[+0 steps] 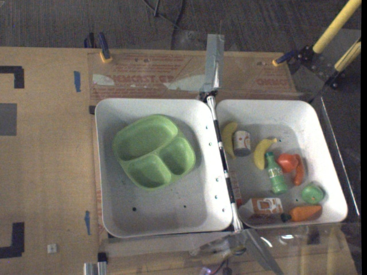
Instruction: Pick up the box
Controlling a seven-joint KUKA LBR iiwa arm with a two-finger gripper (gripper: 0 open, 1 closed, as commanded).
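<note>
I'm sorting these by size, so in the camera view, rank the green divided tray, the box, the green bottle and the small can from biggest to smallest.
1. green divided tray, by far the largest
2. box
3. green bottle, close to the box, so that order is unsure
4. small can

A laboratory or test workshop is suggested rather than a home. Two shallow white bins (109, 171) are set side by side on a bare plywood bench (46, 153) marked with black and blue tape. Clamps (103, 46) are fixed at the bench's far edge, a black cable (163, 4) is trailed across dark flooring, and what may be a yellow-handled stand (338, 22) is seen.
</note>
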